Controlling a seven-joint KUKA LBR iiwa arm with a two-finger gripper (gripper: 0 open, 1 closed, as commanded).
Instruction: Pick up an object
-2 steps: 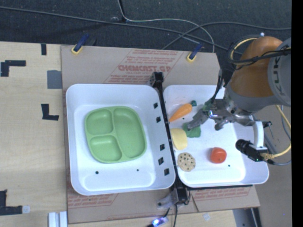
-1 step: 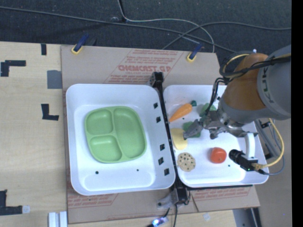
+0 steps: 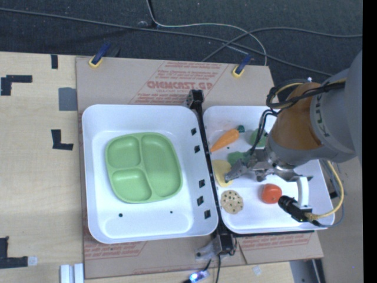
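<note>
While the arm [image 3: 312, 122] reaches in from the right and bends down over the right bin [image 3: 312, 220], the end effector [image 3: 238, 168] sits low near that bin's left side, over a yellow piece [image 3: 221, 171] and just beside a green item [image 3: 237, 157]. Fingers point left; can't tell if they're wide or narrow, nothing clearly between them. Carrot [image 3: 225, 139] lies in the upper left of the right bin, long axis diagonal, leafy green tip up-right, narrow end down-left. Tomato [image 3: 271, 193] sits right of the end effector, apart from it. Cookie [image 3: 231, 201] lies near the front left corner. Left bin [image 3: 97, 122] holds a green divided plate [image 3: 143, 167]. Both bins rest on cardboard on the table [image 3: 35, 158].
</note>
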